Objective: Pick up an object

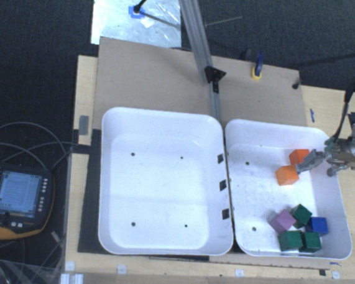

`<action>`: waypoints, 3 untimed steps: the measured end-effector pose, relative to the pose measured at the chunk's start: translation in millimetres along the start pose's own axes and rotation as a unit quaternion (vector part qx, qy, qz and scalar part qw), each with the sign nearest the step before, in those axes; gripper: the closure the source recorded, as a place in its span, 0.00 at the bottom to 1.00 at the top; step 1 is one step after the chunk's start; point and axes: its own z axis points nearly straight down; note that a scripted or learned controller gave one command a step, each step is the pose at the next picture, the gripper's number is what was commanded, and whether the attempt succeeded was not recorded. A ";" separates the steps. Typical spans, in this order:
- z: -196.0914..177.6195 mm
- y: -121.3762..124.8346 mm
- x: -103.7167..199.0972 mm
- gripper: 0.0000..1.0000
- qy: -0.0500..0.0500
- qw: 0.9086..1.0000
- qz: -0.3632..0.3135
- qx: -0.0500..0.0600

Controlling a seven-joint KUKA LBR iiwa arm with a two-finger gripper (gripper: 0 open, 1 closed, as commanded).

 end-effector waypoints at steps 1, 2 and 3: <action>0.0 0.0 0.0 0.00 0.000 1.000 0.000 0.000; 62.6 -1.0 -0.9 0.00 0.000 1.000 0.002 0.003; 114.7 -1.6 -0.6 0.00 0.000 1.000 0.002 0.002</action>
